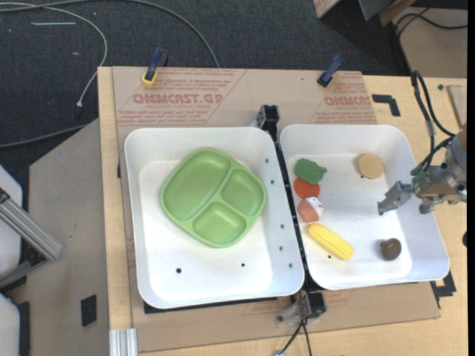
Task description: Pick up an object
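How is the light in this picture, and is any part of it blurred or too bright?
Camera view: even, soft light with faint shadows under the green plate and yellow corn; the white bins look bright, near overexposed; the end effector at the right edge looks slightly soft, the toys sharp.

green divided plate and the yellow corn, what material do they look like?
Green plate: looks like molded plastic, matte to semi-gloss; even color, rounded compartment ridges, soft highlights. Corn: probably plastic or rubbery toy food; uniform bright yellow with a smooth, slightly shiny surface. Hard versus soft can't be told from this view.
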Motion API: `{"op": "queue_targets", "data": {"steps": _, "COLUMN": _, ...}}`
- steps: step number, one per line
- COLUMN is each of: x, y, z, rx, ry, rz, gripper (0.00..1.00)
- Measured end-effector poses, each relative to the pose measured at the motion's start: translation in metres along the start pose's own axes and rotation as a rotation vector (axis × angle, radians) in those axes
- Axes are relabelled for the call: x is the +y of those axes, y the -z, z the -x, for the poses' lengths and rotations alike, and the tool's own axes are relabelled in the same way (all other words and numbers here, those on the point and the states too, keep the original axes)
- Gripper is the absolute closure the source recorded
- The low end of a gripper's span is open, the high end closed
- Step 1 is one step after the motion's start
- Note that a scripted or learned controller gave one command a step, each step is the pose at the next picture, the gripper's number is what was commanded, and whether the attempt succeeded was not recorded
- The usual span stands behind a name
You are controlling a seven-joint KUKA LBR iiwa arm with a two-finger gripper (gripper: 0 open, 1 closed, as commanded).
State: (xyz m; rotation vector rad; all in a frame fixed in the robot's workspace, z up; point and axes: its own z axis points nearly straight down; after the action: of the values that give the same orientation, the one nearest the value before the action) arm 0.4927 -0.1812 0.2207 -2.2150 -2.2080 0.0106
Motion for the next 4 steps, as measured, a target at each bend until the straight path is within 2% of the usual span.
{"op": "queue_targets", "data": {"steps": 1, "x": 0.002, "y": 0.004, "z": 0.000, "rx": -0.003, "ry": 0.004, "rz": 0.009, "gripper": 0.00}}
{"op": "queue_targets", "data": {"steps": 2, "x": -0.002, "y": -0.043, "z": 0.005, "rx": 0.000, "ry": 0.002, "rz": 0.004, "gripper": 0.00}}
{"op": "queue_targets", "data": {"steps": 4, "x": 0.004, "y": -0.140, "z": 0.000, "rx": -0.001, "ry": 0.002, "rz": 0.008, "gripper": 0.00}}
